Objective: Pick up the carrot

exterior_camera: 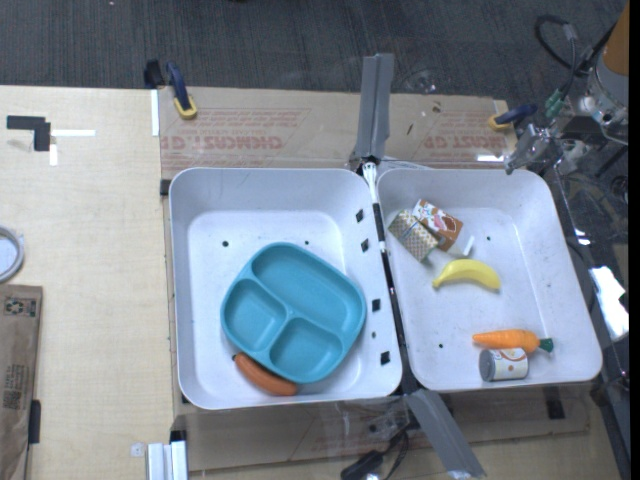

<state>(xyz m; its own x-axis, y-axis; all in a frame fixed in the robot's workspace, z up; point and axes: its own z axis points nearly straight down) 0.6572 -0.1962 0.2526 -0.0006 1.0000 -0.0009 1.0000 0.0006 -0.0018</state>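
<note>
The carrot is orange with a green stub at its right end. It lies flat near the front of the right bin, just behind a small can. My gripper hangs over the back right corner of that bin, well away from the carrot, with the arm behind it at the view's right edge. Nothing shows in the gripper.
In the right bin a yellow banana lies in the middle, with a small printed carton behind it. The left bin holds a blue divided plate and an orange-red sausage by the plate's front edge.
</note>
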